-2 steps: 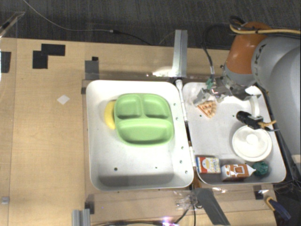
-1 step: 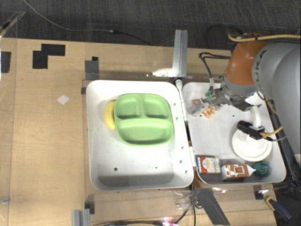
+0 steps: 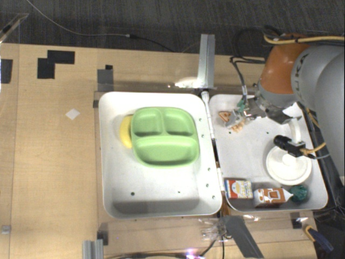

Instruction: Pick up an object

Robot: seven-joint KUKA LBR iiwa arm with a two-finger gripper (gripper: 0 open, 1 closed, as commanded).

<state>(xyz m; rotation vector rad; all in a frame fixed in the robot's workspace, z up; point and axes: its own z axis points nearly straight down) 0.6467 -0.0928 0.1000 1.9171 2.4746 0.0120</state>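
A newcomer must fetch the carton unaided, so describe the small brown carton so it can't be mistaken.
Look at the right bin, along its near edge. The brown carton lies on its side there, between a red-and-white box and a dark green object. It alone is brown with a white end.

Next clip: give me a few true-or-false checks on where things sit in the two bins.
1. The green divided plate lies in the left bin. True.
2. A yellow object pokes out beside the plate's left edge. True.
3. The white round dish sits in the left bin. False: it is in the right bin.
4. The small brown carton lies at the right bin's far edge. False: it lies along the near edge.
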